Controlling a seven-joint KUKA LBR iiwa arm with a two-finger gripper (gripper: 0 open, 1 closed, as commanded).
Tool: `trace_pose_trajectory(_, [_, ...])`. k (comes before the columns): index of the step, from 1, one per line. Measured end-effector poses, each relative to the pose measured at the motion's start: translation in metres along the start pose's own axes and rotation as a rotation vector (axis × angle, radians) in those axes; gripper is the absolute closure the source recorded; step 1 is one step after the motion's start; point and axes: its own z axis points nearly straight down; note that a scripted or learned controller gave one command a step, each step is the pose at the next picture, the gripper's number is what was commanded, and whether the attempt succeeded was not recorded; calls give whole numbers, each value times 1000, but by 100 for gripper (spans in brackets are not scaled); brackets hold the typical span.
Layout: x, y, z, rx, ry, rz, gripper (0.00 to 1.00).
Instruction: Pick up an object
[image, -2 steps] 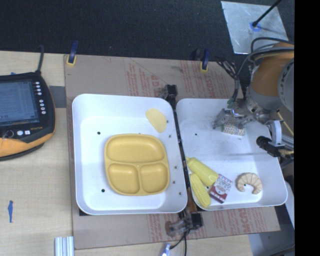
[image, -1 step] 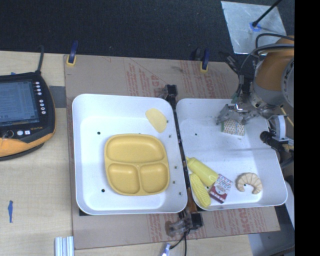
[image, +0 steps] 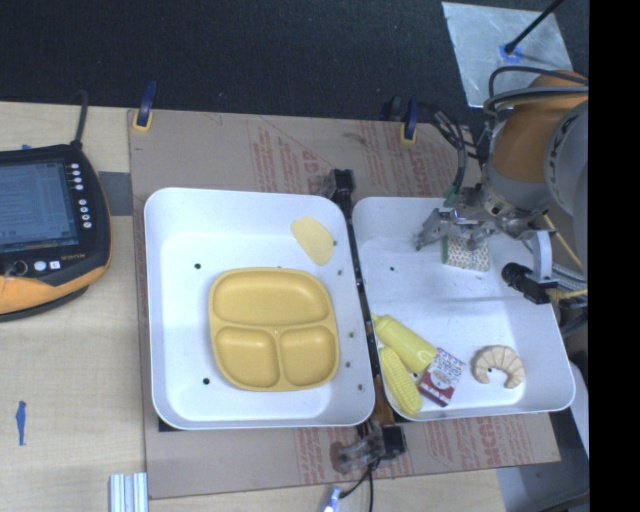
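Small speckled packet (image: 467, 256) sat pinched between my gripper (image: 462, 240) fingers, far right bin (image: 480, 310); lifting remained.

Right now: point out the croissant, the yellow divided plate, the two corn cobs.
croissant (image: 498, 364), camera view, middle of its curved body.
yellow divided plate (image: 272, 296), camera view, floor of its top compartment.
corn cobs (image: 404, 342), camera view, upper cob's middle.

A pale wood-grain table (image: 70, 380) carries a brown cardboard sheet (image: 250, 150) with faded red print, pinned at its far edge by two blue-and-yellow clamps (image: 145, 108). Beyond lies dark, speckled floor (image: 250, 45), with a light patch at upper right. At left sits a black-and-orange control pendant (image: 45, 225), screen lit. Lighting even, shadows soft.
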Motion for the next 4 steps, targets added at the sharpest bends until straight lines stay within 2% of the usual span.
trace_pose_trajectory(1, [-52, 0, -84, -4, -1, 3, 0])
trace_pose_trajectory(2, [-52, -112, -2, 2, 1, 2, 0])
trace_pose_trajectory(3, [-17, -14, 17, -2, 0, 0, 0])
trace_pose_trajectory(4, [2, 0, 17, -3, 0, 1, 0])
